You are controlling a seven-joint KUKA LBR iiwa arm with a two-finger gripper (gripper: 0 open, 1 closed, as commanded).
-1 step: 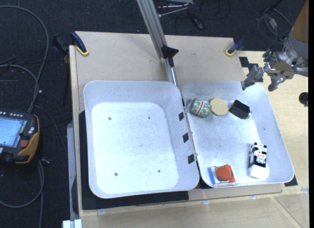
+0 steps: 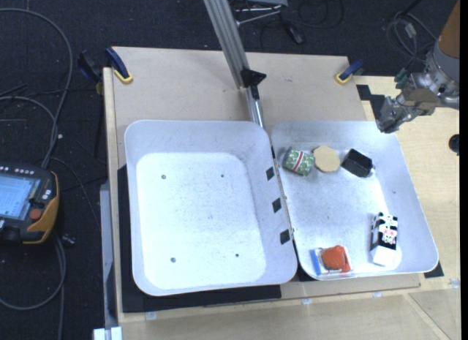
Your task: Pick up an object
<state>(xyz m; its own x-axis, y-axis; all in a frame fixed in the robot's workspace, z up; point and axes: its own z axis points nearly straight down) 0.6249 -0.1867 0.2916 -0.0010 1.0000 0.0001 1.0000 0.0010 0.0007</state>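
The right bin [image 2: 351, 207] holds several objects. A green patterned can [image 2: 297, 160] lies near its far left corner, beside a tan round disc [image 2: 327, 159] and a small black block [image 2: 357, 163]. A black-and-white carton [image 2: 385, 239] stands near the bin's right rim, and an orange-red lump on a blue-edged card [image 2: 335, 259] rests at the front. My gripper [image 2: 389, 118] hangs over the bin's far right corner, apart from all of them, with nothing seen in it.
The left bin [image 2: 197, 207] sits beside the right one. A slanted metal pole [image 2: 228, 28] reaches down to the divide between the bins. Blue-and-yellow clamps [image 2: 117, 64] [image 2: 349, 72] grip the bench's far corners. A handheld pendant [image 2: 25, 199] lies at far left.
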